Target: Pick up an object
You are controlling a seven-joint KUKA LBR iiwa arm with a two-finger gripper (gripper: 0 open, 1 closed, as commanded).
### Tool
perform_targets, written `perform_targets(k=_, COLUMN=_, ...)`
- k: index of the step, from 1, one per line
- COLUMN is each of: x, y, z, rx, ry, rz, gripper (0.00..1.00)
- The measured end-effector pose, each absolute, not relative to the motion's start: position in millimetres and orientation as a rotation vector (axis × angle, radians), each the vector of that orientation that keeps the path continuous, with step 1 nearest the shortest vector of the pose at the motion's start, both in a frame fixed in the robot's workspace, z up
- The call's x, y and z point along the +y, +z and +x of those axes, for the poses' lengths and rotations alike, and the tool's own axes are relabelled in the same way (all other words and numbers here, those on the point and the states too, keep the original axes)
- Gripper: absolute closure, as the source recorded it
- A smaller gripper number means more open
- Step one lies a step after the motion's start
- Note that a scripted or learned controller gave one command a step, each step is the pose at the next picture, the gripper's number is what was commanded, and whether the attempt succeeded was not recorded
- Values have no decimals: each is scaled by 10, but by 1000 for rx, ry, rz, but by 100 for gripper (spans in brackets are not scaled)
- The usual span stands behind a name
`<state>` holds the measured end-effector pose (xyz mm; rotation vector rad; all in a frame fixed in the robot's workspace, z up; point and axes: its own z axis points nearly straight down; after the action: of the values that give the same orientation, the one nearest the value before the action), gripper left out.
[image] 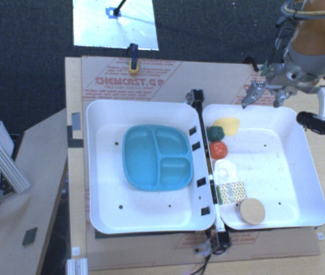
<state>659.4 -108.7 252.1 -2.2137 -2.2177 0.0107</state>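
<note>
- The left bin point(102, 153) holds a blue tray point(156, 156) with three compartments, lying flat near the bin's middle, a little toward its right wall.
- The right bin point(288, 176) has its things lined up along its left wall.
- At the far left corner of that bin lies a yellow piece point(227, 124), with a dark green piece point(215, 133) just beside it toward the wall.
- Next down the wall is a red-orange ball point(218, 149), near the green piece.
- Below it lies a white object point(225, 170), then a small patterned packet point(231, 191) close against it.
- A round tan disc point(252, 211) rests near the bin's near edge, just right of the packet.
- The gripper point(266, 95) hangs above the far edge of the right bin, right of the yellow piece; its two fingers are spread apart, with nothing between them and touching nothing.
</note>
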Motion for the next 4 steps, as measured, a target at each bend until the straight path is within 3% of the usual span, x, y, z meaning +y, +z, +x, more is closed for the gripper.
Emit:
perform_targets(k=1, x=-1083, y=2601, z=6611, rx=-2226, ry=-1, rz=-2218, gripper=0)
perform_targets(k=4, x=-1142, y=978, z=6556, rx=-2227, ry=-1, rz=-2226, gripper=0)
